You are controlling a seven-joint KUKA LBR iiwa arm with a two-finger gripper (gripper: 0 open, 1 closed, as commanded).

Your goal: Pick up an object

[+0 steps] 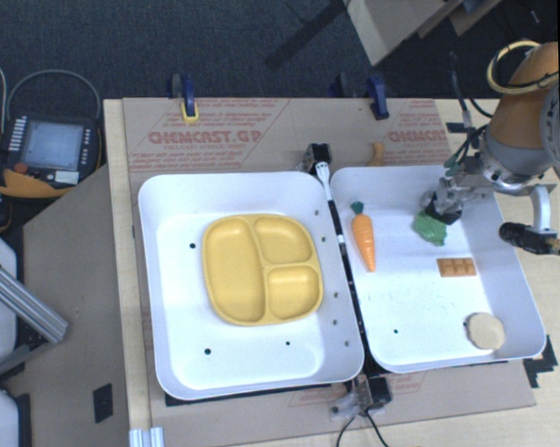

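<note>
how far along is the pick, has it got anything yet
Nothing looks lifted yet. The claw is down in the right bin, right at the green toy, so a grab there seems under way; whether it has a grip on it is unclear. The carrot, brown cracker and round cookie lie on the bin floor. Lifting is left.

Red "CHEMCAST GP" print repeats across the board (258, 127).
</note>
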